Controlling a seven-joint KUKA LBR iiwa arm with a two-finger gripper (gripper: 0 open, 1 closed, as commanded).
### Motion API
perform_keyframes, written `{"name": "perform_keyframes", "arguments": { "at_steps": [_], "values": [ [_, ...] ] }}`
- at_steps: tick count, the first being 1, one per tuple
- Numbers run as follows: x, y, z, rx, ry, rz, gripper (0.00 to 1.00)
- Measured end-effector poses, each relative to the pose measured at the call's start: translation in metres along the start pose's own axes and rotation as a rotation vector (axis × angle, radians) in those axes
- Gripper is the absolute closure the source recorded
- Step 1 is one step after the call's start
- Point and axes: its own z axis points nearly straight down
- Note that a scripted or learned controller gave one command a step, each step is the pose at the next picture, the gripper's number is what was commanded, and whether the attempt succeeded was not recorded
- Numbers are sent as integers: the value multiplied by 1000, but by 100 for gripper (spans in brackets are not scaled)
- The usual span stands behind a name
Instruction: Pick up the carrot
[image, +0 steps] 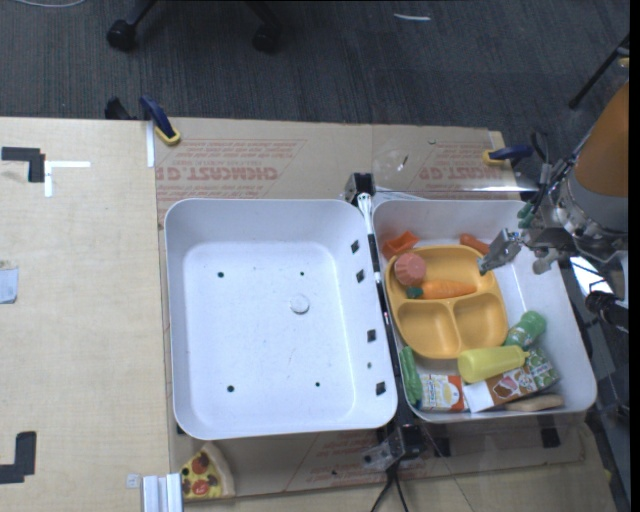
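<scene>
The carrot (449, 290) is a small orange stick lying across the upper compartment of a yellow divided plate (480, 322) in the right bin (575, 335). A pink-red round piece (409, 267) lies just left of it on the same plate. My gripper (521, 257) hangs over the bin's upper right part, to the right of the carrot and a little above it. Its fingers stand open, with nothing between them. The left fingertip (496, 256) is near the plate's right rim.
The right bin also holds orange bits (400, 243), a green bottle (527, 327), a yellow piece (490, 362), a small carton (440, 390) and a printed packet (527, 378). The left bin (200, 330) sits beside it. A toy pizza slice (203, 476) lies on the bench in front.
</scene>
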Motion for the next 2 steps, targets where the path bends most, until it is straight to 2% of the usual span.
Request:
{"name": "perform_keyframes", "arguments": {
  "at_steps": [1,2],
  "values": [
    [50,65,115,-9,-2,76,0],
    [53,28,121,-13,0,374,0]
  ]
}}
